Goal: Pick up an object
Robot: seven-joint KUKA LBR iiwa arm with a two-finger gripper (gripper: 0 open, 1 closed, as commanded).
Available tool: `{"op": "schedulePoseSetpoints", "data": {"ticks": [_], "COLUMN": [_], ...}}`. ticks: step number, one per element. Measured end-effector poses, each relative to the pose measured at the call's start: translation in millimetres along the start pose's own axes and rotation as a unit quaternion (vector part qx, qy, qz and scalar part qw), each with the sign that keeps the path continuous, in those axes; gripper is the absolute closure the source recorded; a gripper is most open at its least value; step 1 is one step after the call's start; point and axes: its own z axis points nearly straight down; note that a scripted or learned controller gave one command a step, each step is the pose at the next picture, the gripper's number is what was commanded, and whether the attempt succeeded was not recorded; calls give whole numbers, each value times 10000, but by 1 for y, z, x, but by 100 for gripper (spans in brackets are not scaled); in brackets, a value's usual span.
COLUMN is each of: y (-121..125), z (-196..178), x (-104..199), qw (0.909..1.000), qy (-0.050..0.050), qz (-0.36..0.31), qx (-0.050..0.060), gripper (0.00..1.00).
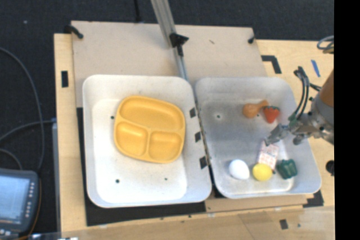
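Observation:
In the right bin (225, 93) lie several small items: an orange-brown pear-shaped piece (253, 109), a red strawberry (271, 114), a white egg (238, 169), a yellow lemon (261, 172), a green pepper (287, 168) and a pink-and-white packet (269, 154). My gripper (286, 136) reaches in from the right and hovers over the bin's right side, just above the packet and below the strawberry. It stands open with nothing between its fingers.
The left bin (101, 93) holds a yellow divided plate (149, 128). A slanted aluminium pole (160, 3) rises behind the bins. A screen device (17, 199) sits at the lower left, off the bench.

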Motion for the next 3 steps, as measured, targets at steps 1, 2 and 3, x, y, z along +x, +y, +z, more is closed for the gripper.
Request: {"op": "schedulePoseSetpoints", "data": {"ticks": [1,2,3], "y": [-8,-8,-7], "z": [60,70,59], "x": [0,-1,-2], "qw": [10000,10000,10000], "qy": [3,-7,-10], "qz": [1,7,32], "qx": [6,-17,-40], "gripper": [0,0,100]}}
